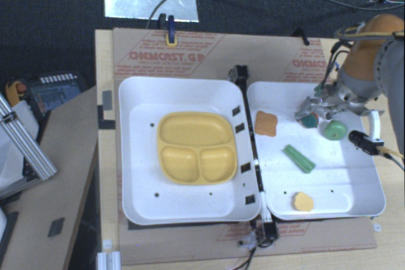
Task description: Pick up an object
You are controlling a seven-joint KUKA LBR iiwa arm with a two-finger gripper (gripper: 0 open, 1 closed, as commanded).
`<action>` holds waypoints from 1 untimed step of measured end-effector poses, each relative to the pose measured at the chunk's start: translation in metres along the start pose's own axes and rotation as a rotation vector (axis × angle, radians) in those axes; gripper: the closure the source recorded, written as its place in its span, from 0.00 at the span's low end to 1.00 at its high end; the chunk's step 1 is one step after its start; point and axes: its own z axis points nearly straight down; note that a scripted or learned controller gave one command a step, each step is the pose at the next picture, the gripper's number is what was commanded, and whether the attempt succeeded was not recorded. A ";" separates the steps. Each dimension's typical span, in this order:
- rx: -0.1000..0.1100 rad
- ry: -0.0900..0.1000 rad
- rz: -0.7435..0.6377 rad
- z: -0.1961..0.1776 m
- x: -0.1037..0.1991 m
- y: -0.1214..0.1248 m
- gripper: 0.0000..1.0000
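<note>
Grey metal claw [314, 112] hangs low at the back of the right bin [373, 196], over a small teal object [309, 120]; whether it pinches that piece I cannot tell. A green ball [335, 130] sits just beside, crowding it. Best to settle squarely on the teal piece, then lift slowly; the green bar [299, 158], orange slab [266, 124] and yellow piece [303, 202] lie apart
</note>
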 end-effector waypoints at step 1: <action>-0.010 -0.004 -0.003 -0.016 -0.001 0.003 1.00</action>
